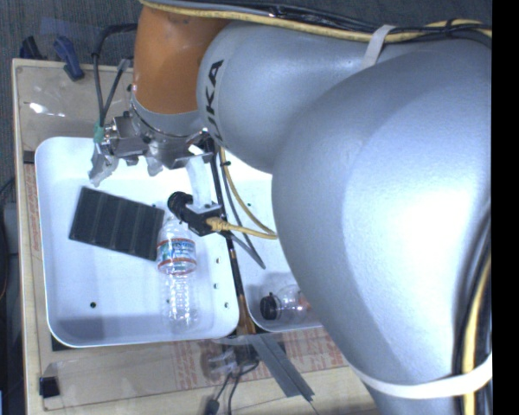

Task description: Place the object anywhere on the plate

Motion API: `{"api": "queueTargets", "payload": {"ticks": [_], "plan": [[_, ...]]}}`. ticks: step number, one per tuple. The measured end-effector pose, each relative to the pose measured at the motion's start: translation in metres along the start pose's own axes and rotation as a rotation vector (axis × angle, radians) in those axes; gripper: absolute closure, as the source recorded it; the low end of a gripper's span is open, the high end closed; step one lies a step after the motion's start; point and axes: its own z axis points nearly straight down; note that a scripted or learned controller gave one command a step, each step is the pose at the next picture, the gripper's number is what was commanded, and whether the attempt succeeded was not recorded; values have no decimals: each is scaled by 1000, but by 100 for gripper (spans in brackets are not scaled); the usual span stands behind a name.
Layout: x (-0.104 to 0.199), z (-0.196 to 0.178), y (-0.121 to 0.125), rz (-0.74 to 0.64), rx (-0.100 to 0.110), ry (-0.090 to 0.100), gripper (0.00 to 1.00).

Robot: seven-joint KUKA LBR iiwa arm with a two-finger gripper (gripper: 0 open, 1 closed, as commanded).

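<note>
Arm bulk fills the right and upper part of the view, its grey casing and orange band (pixel 169 54) reaching over the desk (pixel 35 85) toward the far left. Left bin (pixel 48 258) comes next in size: a shallow white tray holding a dark ribbed rectangular plate (pixel 117 223) at its left-centre and a clear water bottle (pixel 178 275) just right of it, the bottle's upper part touching or overlapping the plate's right edge. Right bin (pixel 264 322) shows a small rounded clear item (pixel 281 305) at its near-left corner. Bottle's long axis runs roughly near-to-far, cap end toward the arm. Claw (pixel 112 158) hangs above the bin's far-left part; whether it is released or clenched cannot be told, and nothing is visibly between its tips. Judged from this, the bottle lies nearward and to the right of the claw, with the plate between.
</note>
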Motion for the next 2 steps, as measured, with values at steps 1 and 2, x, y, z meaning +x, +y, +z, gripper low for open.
{"api": "queueTargets", "payload": {"ticks": [1,2], "plan": [[54,76,-2,41,3,-1,0],[-22,140,31,-184,-1,0,0]]}}
